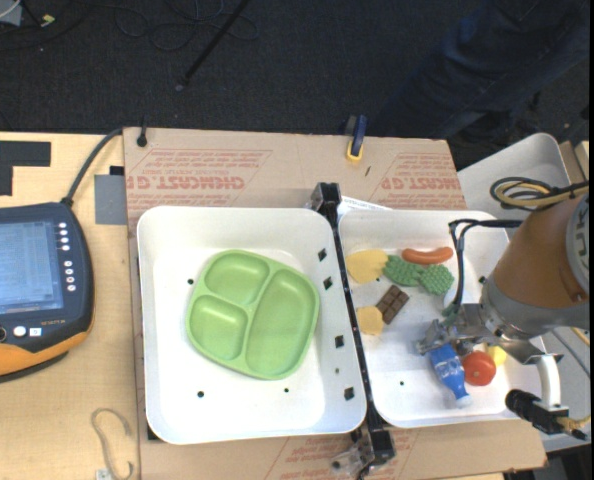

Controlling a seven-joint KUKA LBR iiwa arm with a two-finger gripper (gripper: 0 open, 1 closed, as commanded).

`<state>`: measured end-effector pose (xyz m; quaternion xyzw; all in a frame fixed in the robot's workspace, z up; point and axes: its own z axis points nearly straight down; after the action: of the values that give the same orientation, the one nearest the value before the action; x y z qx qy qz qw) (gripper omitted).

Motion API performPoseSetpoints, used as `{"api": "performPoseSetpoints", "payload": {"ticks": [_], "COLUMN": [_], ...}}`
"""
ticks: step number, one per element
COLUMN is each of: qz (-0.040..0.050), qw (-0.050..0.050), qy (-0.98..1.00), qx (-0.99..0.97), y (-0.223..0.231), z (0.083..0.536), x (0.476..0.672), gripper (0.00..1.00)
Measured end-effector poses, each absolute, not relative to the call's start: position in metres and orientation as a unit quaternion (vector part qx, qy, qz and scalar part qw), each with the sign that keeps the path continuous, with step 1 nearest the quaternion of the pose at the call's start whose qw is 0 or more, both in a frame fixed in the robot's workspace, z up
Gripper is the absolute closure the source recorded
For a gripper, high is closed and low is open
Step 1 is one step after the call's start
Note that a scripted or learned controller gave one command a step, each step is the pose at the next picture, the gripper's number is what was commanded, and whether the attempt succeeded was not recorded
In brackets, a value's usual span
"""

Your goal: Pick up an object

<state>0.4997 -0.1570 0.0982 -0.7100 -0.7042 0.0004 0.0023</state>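
The pincer (439,340) is down by the blue bottle (449,372) in the right bin (397,408); its grip I cannot tell. Nothing is lifted yet.

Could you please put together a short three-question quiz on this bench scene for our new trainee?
1. True or false: the green divided plate lies in the right bin.
2. Which item lies nearest the gripper? A) blue object B) hot dog C) handheld screen
3. Fill in: the brown chocolate piece lies just beside the green ______.

Key: 1 false, it lies in the left bin. 2 A. 3 waffle-textured piece.
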Motion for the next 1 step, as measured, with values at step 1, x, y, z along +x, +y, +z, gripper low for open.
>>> {"api": "performPoseSetpoints", "payload": {"ticks": [1], "qz": [-0.0008], "qw": [-0.001], "qy": [-0.707], "qx": [-0.707], "y": [-0.1553], "z": [0.1608], "x": [0.5023], "gripper": [1.0]}}
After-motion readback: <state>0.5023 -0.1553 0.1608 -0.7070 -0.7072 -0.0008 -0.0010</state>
